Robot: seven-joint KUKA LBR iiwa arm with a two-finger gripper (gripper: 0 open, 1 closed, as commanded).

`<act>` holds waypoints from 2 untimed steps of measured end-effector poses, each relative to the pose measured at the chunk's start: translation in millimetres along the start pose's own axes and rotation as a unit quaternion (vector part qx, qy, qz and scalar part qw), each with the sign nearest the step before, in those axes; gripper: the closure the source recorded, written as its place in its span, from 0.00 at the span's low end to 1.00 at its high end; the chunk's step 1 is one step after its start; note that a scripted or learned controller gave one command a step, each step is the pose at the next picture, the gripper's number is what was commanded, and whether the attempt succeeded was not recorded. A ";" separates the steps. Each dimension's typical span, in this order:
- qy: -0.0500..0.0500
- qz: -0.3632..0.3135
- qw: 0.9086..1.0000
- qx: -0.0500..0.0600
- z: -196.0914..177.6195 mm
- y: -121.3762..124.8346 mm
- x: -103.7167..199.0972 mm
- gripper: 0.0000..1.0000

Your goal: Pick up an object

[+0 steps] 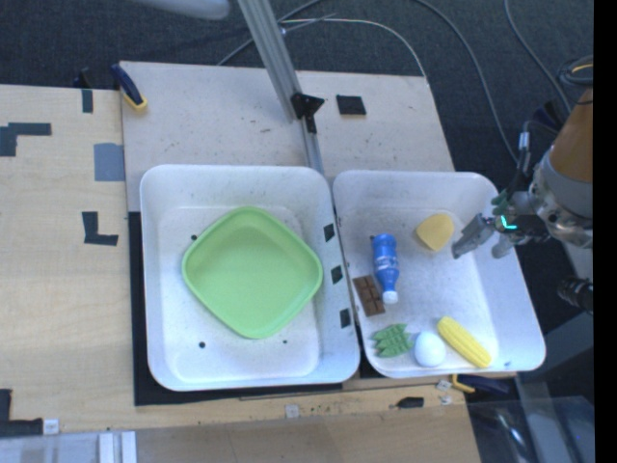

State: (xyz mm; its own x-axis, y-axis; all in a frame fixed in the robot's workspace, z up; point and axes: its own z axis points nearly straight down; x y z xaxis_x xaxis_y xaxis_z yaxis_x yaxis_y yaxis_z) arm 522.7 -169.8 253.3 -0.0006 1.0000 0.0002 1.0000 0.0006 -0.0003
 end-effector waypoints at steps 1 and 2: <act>0.000 0.000 1.000 0.000 0.1 0.0 0.0 0.00; 0.000 0.000 1.000 0.002 43.7 4.2 0.7 0.00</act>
